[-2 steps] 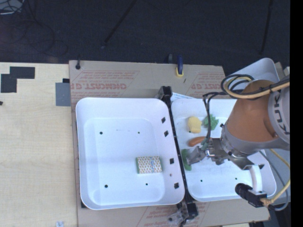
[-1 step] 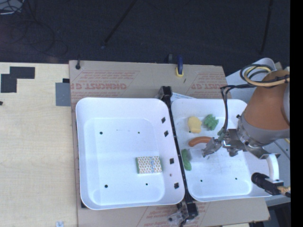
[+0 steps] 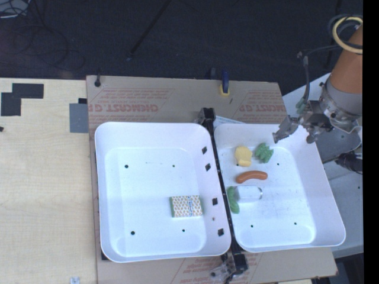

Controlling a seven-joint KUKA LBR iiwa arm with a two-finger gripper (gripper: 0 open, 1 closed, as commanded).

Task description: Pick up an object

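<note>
Gripper (image 3: pixel 294 130) poised over right bin's (image 3: pixel 323 218) far edge, fingers spread, nothing between them. Approach step, I judge; no pick made. Nearest candidates inside right bin: green piece (image 3: pixel 263 152), yellow piece (image 3: pixel 243 155), sausage (image 3: pixel 251 176). Next move: I centre over one, descend, close.

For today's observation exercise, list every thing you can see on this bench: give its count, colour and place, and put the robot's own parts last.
bins: 2, white, side by side on the board; left bin, right bin
board: 1, brown with red print, under the bins
patterned block: 1, pale with a green-blue pattern, left bin, lower middle
yellow lump: 1, yellow, right bin, upper left
green leafy piece: 1, green, just right of the yellow lump
sausage: 1, orange-red, below the yellow lump
green pod: 1, green, right bin, by its left wall
clamp: 1, blue and yellow, board's far edge
arm: 1, grey and orange, right
hand: 1, dark, over the right bin's upper rim
</note>
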